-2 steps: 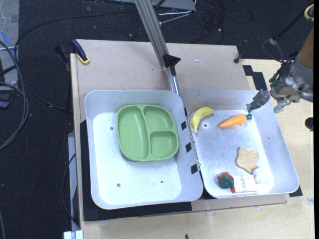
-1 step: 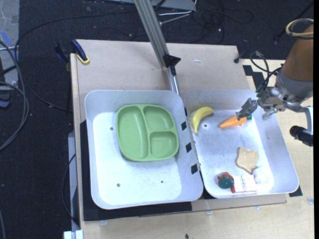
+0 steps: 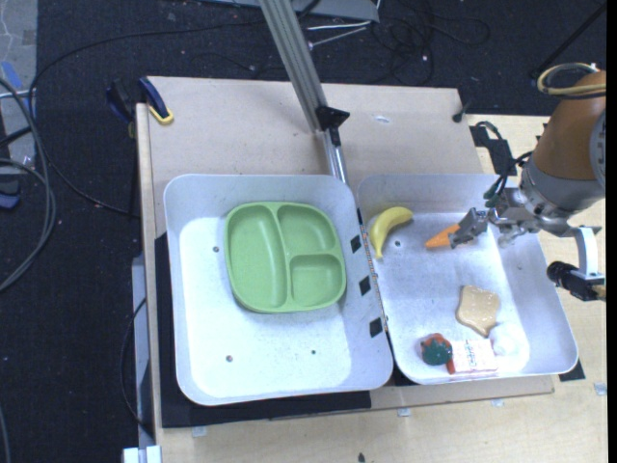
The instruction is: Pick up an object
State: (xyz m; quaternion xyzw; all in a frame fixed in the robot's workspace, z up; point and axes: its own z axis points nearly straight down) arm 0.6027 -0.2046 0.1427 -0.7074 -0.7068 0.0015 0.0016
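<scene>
We take the orange carrot-like piece (image 3: 441, 239) as the thing to lift: it lies in the upper part of the right bin (image 3: 540, 302), tilted, with its right end at the tips of the hand (image 3: 472, 230). The hand appears to be pinching that end, though the view is too small for us to be sure the grip is firm. To do this step well, we judge that we should rise slowly and straight, since a hold so near one end may let the piece swing or slip out. Just beside it to the left lies a banana (image 3: 388, 228), near the bin's inner wall, so we should avoid dragging sideways toward it. Lower in the same bin we see a tan slice of bread (image 3: 477, 310), a small red and green toy (image 3: 435, 349) and a white carton (image 3: 473, 358), well apart from the hand. The left bin (image 3: 193, 307) holds a green divided plate (image 3: 286, 257), and both bins sit on the worktop (image 3: 241, 123).
</scene>
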